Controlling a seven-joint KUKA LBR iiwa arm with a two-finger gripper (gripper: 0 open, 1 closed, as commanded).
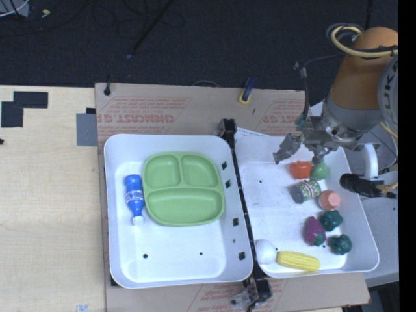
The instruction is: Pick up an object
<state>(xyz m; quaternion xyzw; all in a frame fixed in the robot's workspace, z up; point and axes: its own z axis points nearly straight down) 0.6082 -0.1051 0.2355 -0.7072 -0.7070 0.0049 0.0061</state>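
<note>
Gripper (304,153) at the upper end of the right bin (372,242), fingers spread wide, nothing between them. Grey arm (354,109) with orange band reaching in from the right.

Left bin (169,265), white and shallow, touching the right bin along a shared middle edge. Inside it, a green divided plate (183,188) lying flat near the centre, and just to its left a blue bottle (134,199) on its side, white cap toward the near edge.

In the right bin, nearest the front rim, a yellow corn cob (298,260) lying across, with a white ball (265,251) just beside its left end. Further up, a purple piece (314,230) next to two dark green pieces (331,220) (340,244). Above those, a small can (307,190) tipped on its side, close to a pink piece (329,200). Just below the fingertips, an orange piece (299,169) touching a small green piece (319,171), both resting on the bin floor, not grasped.
</note>
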